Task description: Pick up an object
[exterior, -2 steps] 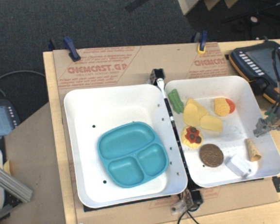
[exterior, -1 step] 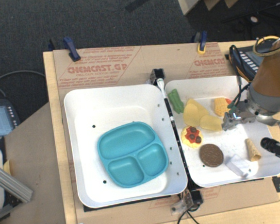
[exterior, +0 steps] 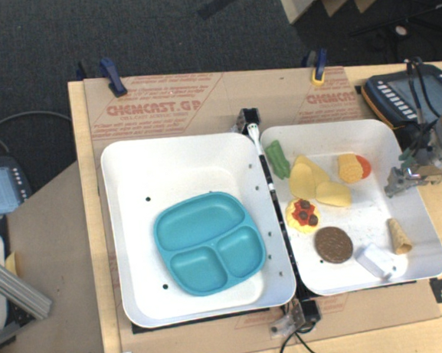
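Observation:
The right bin (exterior: 374, 211) holds several toy foods. A green pod (exterior: 277, 159) lies at its left wall. Beside it are a pale yellow piece (exterior: 305, 176), a yellow wedge (exterior: 332, 194) and an orange-and-red fruit (exterior: 351, 167). Nearer the front sit a yellow round with dark berries (exterior: 303, 214), a brown cookie (exterior: 334, 244), a white block (exterior: 376, 261) and a tan roll (exterior: 398, 235). My gripper (exterior: 409, 175) hangs over the bin's right rim, above the tan roll and apart from every object. Nothing shows in it.
The left bin (exterior: 125, 219) holds a teal divided plate (exterior: 209, 242). A black-and-orange pendant (exterior: 402, 94) with cables lies on the bench behind the gripper. Blue clamps (exterior: 111, 75) grip the board's far edge.

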Motion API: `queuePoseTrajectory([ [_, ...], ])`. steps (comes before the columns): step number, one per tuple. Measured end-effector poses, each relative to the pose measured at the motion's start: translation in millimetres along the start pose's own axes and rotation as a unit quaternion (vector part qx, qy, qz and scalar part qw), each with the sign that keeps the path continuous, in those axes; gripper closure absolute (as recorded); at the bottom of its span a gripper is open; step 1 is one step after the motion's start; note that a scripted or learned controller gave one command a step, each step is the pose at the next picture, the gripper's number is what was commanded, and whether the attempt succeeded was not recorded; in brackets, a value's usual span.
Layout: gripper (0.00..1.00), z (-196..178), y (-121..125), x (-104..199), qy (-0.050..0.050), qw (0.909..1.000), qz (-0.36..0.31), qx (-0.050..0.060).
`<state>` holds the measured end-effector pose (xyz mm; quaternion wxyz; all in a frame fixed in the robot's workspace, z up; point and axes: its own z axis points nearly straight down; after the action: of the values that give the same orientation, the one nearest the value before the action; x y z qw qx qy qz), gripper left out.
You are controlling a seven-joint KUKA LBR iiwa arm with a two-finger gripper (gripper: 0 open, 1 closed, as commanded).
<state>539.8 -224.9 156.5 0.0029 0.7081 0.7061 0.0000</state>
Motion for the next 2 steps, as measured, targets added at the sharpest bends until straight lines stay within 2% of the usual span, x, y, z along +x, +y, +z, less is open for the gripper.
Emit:
queuePoseTrajectory([
  [1, 1.00, 72.6, 129.0, 3.5, 0.000, 1.0000, -0.005, -0.005],
  [2, 1.00, 60.5, 124.0, 1.8, 0.000, 1.0000, -0.003, -0.001],
])
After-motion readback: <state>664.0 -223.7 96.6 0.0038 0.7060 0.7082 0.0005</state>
